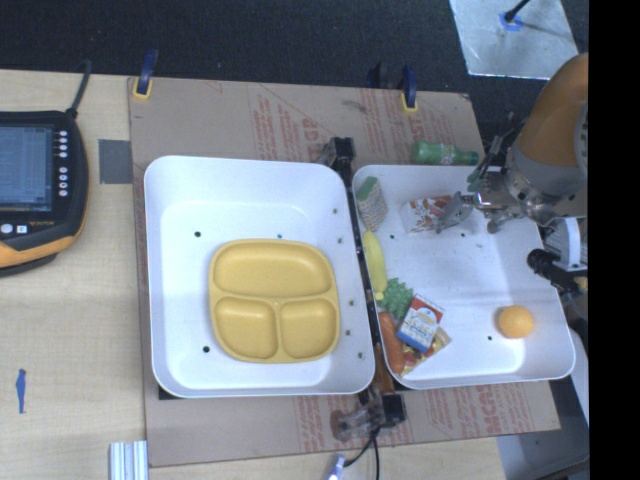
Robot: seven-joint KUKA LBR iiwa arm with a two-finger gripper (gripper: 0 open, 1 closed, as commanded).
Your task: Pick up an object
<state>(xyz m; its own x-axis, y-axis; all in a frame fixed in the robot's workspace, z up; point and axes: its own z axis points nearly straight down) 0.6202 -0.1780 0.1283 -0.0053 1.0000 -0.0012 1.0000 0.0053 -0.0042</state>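
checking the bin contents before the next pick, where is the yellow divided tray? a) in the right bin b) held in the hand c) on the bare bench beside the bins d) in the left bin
d: the yellow divided tray lies flat inside the left bin, while the right bin holds small items such as the orange ball.

Arm (pixel 555 128) enters from the right, orange band up near the frame edge, wrist angled down and left. Gripper (pixel 470 208) sits low at the wrist's left end; finger state unreadable at this resolution.
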